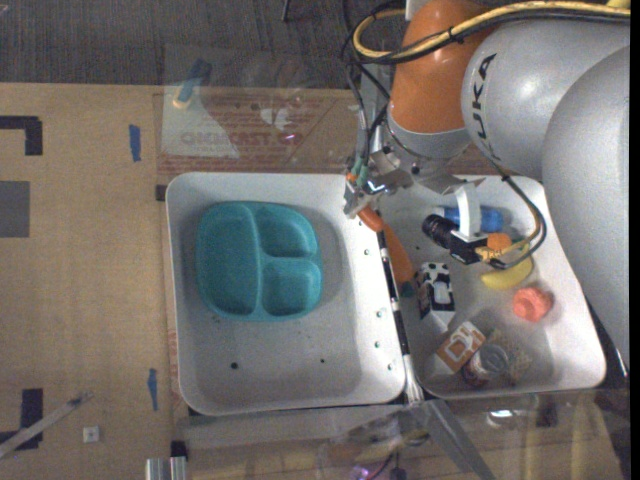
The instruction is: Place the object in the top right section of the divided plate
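Hand: the robot's hand [360, 196] sits above the wall between the bins; gripping or loose, nobody can tell.
Orange stick-shaped thing [392, 246]: lies just under the hand, maybe a carrot.
Teal divided plastic plate [259, 260]: waits flat in the left white bin [280, 378], ready for dropping.

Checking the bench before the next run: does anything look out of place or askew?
Yes. An orange carrot-shaped piece lies slanted across the divider between the two bins, just below the gripper, instead of inside either. The teal divided plate sits flat in the left bin.

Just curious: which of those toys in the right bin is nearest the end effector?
The orange carrot, by the bin's left wall, just under the end effector.
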Available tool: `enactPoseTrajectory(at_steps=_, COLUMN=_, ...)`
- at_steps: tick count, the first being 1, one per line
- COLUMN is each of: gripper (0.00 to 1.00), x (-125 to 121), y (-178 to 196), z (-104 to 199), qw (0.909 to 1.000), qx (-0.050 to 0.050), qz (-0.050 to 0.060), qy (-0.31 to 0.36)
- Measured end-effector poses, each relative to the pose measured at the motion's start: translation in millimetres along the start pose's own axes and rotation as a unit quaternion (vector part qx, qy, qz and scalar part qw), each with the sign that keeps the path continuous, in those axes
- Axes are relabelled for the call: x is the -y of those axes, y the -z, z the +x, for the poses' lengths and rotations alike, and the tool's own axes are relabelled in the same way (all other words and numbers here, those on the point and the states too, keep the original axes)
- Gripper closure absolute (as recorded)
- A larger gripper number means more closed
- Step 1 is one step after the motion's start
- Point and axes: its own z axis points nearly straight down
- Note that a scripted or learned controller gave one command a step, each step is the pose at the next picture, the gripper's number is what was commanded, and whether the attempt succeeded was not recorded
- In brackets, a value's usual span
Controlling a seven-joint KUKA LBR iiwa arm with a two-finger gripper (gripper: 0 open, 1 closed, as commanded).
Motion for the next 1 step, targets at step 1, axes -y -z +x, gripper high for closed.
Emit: enactPoseTrajectory(at_steps=1, gripper=1.00, x=36.8, y=-9.7, z=69.1, qw=0.9880, qx=0.000, qz=0.000, qy=0.155)
